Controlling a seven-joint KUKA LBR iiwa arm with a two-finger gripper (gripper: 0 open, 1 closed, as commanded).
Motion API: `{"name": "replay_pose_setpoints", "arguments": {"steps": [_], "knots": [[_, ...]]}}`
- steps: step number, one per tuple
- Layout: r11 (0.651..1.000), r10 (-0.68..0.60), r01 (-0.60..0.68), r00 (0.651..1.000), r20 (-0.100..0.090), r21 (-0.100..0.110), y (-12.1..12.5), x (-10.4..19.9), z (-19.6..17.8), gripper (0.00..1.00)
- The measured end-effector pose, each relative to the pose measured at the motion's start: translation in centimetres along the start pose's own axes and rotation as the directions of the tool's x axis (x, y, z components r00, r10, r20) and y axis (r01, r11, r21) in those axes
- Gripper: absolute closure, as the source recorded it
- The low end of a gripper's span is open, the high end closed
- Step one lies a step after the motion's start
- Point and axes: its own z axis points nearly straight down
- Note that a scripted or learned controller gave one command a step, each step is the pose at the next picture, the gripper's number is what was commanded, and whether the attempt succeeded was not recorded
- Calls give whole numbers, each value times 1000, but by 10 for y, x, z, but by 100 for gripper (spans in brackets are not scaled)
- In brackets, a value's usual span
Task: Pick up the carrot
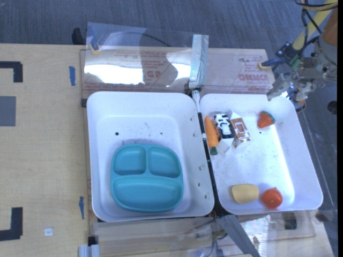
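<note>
**Carrot rests in the right bin, hand off at the corner**

Carrot [211, 132] lies lengthwise along the left wall of the right bin [305, 170], its green end toward the near side, just beside a small black-and-white package [223, 126] and a brown-and-white packet [240, 131]. Further right in that bin sits a strawberry [265, 120] near the far wall. At the near side, a yellow potato-like piece [244, 193] and a red tomato [272, 198] sit close together. The left bin [102, 111] holds a teal divided plate [146, 176] with three compartments, nothing in them. The hand [292, 87] hovers over the right bin's far right corner, well apart from the carrot, holding nothing; how far open it is cannot be told.
</note>
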Motion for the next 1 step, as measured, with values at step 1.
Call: {"name": "replay_pose_setpoints", "arguments": {"steps": [1], "knots": [[967,253,-253,968,-1,10,17,-26,165,0]]}}
